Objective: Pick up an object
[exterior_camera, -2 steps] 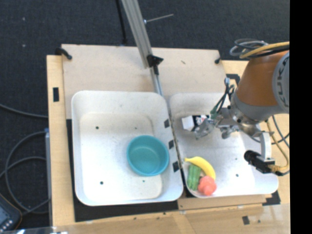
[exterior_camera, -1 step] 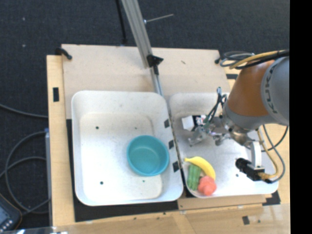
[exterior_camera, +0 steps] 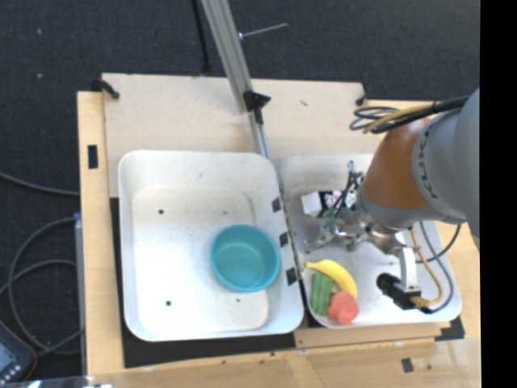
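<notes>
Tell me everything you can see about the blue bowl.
The bowl is round, light blue, plain and smooth, and looks like plastic. It stands upright, mouth up, with nothing visible inside. It rests in the view's left bin, to the right of that bin's middle and close to its right wall. Only the bin touches it.

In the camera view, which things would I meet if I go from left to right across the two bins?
The left bin → blue bowl → green vegetable → red fruit → arm.
</notes>
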